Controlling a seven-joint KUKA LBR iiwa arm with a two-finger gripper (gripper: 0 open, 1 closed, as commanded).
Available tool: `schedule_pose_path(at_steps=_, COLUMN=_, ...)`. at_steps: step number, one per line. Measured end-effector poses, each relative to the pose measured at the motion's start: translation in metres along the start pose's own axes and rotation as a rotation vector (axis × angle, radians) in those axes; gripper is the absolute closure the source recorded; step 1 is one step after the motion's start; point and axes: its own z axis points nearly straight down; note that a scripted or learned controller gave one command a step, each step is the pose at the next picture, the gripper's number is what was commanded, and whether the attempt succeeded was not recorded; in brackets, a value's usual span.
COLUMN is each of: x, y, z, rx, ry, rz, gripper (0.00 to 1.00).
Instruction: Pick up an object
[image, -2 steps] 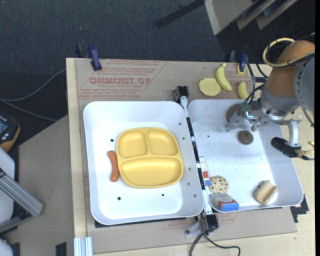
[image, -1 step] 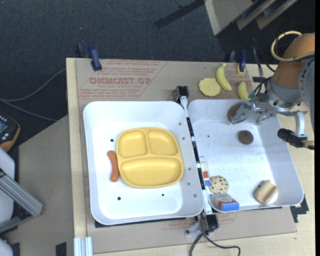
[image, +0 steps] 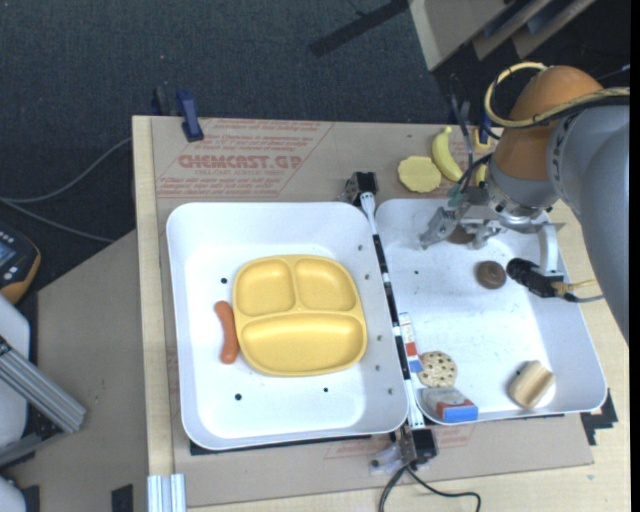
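Fingers low over the right bin's far left corner; cannot tell their spread, nothing visibly between them. Brown round piece lies near, just right of them. Cookie, blue-red block and tan roll sit along the near edge. Left bin: yellow divided plate, orange sausage beside it. Counter board reads "CHEMCAST GP" in red. Banana and yellow disc lie behind the bin.
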Motion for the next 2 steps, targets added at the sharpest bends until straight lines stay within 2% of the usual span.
schedule_pose_path(at_steps=1, x=-0.071, y=-0.002, z=-0.001, rx=-0.002, ry=-0.003, rz=0.011, gripper=0.0)
schedule_pose_path(at_steps=2, x=-0.029, y=-0.046, z=0.0, rx=0.004, ry=-0.001, rz=0.006, gripper=0.0)
